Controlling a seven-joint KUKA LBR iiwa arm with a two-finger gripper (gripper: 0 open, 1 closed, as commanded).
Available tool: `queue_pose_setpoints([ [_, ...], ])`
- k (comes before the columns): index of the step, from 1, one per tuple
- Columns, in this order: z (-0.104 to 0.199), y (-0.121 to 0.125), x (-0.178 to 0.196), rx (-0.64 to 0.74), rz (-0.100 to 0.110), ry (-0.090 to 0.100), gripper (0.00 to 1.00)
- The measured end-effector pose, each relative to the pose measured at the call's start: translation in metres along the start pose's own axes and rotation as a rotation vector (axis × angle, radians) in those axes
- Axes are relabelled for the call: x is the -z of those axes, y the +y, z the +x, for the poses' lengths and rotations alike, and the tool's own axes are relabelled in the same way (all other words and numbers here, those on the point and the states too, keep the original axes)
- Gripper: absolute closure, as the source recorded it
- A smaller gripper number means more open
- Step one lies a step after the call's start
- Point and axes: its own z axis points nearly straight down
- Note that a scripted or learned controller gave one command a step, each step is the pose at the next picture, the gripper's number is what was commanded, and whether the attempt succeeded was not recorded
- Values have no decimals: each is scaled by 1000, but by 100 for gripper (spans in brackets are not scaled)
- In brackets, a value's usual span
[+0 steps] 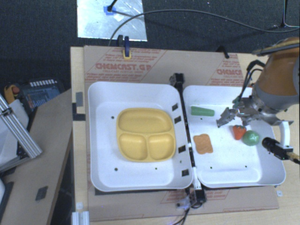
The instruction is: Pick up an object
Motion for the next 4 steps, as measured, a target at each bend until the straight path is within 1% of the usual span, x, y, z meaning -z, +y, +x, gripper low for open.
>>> queue_pose_setpoints([
  [1,0,3,6,3,-12,-2,0],
  [2,2,13,-42,2,-9,-1,0],
  [3,3,18,-104,0,-7,-1,0],
  [4,3,19,-107,-1,-15,-2,0],
])
